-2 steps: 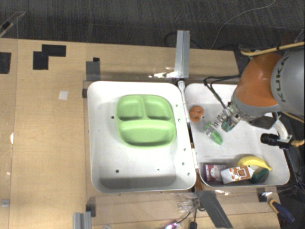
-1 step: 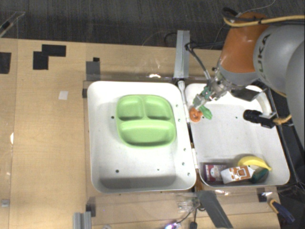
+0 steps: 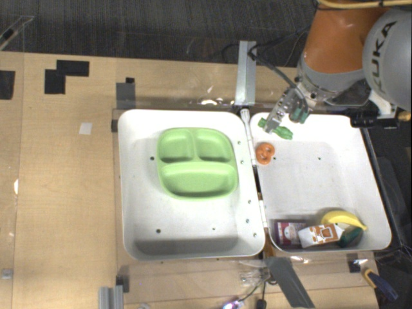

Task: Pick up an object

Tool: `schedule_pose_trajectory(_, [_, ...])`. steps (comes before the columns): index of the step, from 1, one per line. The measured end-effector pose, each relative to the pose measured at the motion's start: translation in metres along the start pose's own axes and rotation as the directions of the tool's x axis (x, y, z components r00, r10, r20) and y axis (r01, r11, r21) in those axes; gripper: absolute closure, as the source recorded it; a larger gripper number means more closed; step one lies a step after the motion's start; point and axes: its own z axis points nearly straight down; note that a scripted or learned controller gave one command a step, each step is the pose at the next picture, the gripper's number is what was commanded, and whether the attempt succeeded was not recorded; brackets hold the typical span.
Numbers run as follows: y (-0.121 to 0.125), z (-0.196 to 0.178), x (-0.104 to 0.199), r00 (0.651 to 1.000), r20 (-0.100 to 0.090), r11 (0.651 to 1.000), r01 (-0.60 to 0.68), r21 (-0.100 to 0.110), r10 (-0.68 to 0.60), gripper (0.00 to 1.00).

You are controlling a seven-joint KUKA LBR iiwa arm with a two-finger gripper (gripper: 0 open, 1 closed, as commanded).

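Our gripper (image 3: 288,116) sits at twelve o'clock of the right bin (image 3: 360,192), apparently pinching a green item (image 3: 280,131) by its edge; we could drop it.

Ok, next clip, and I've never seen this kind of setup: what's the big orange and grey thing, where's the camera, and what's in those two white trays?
It is a robot arm reaching in from the right, filmed by one fixed camera looking down at a slant. Its gripper hangs over the right bin's far left corner, with a small green item at its tip; whether that is truly gripped is hard to tell. The left bin holds a green divided plate. The right bin has a small orange object, plus a banana and a small carton at its near edge.
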Motion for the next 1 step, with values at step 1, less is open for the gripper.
schedule_pose_trajectory(1, [-0.0557,0.0453,0.0528,0.992,-0.004,0.992,0.128,0.002,-0.128,1.00])
